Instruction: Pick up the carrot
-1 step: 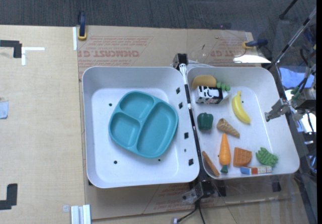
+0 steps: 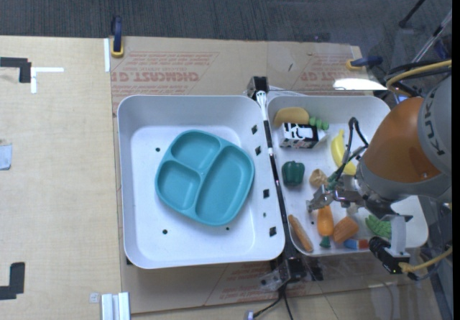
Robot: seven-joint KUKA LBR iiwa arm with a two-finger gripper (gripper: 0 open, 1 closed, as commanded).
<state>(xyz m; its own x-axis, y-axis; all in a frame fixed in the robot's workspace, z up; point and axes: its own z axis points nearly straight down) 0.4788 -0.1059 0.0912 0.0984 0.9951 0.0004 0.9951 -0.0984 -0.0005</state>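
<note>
Right bin, front edge: a long brown bread roll [image 2: 300,233] is lying at a slant near the front left corner of the right bin [image 2: 284,189], closest to where I am standing.
Carrot: the carrot [image 2: 325,221] is lying in the right bin near its front wall, just right of the bread roll, directly under the fingers.
Fingers: the fingers [image 2: 325,198] are hanging right over the carrot's upper end; I cannot tell how far apart they are standing or whether they are touching it.
Arm: the arm [image 2: 402,149] is reaching in from the right, its orange band sitting over the bin's right side.
Other items: an orange piece [image 2: 346,228] is lying just right of the carrot, a green pepper [image 2: 292,173] is sitting further back, and a yellow banana [image 2: 337,147] and a black-and-white carton [image 2: 299,134] are resting towards the rear.
Left bin: a teal divided plate [image 2: 205,177] is sitting in the middle of the left bin [image 2: 136,167].
Table: both bins are sitting side by side on the table [image 2: 50,189].
</note>
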